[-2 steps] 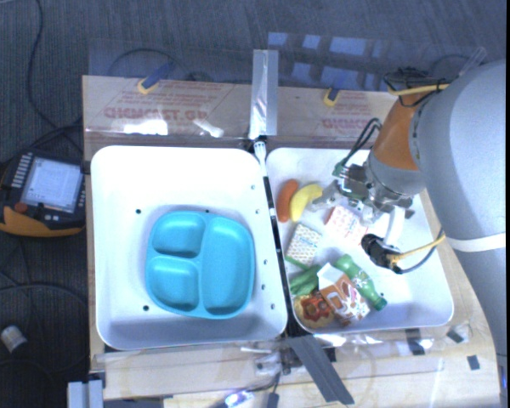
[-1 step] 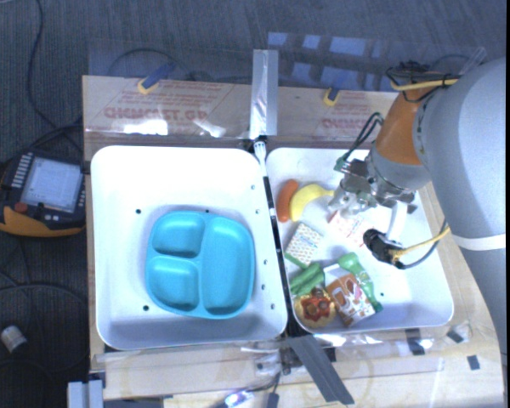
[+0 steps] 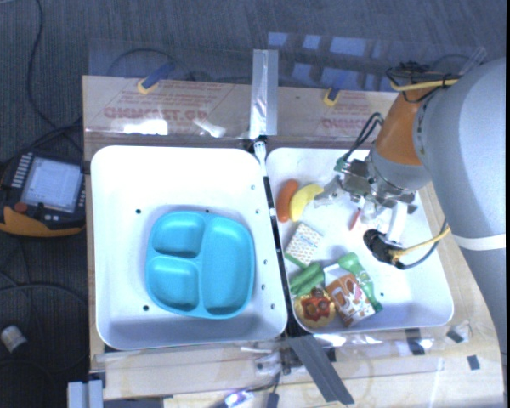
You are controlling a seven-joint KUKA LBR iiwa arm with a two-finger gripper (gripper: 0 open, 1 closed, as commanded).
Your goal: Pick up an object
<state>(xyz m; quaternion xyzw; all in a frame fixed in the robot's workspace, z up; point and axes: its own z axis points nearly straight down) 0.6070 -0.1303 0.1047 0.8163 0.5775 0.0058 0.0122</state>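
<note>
Dark grey carpet surrounds the bench, whose brown top carries two shallow white bins, with cables trailing over the floor and a handheld control pendant lying to the left.

Nearest the camera, at the front of the right bin, lies a cluster of small things: a round pack with red and orange print, a reddish printed packet touching it, and a green piece just behind. These look light and thin; the packets are probably glossy and crinkly, so a pinch across a narrow edge seems safer than pressing on a flat face.

A little farther back sits a small white checked packet, lying flat and likely hard to get fingers under.

Behind that, near the bin's left wall, a yellow banana-like toy touches an orange piece. It looks stiff, smooth and light, the likeliest pick; taking it across its short middle should hold, though the curve may slip.

The end effector hangs just right of the banana, above the bin floor, with nothing visibly between its fingers; how far open it is I cannot tell.

The left bin holds a blue divided plate.
</note>
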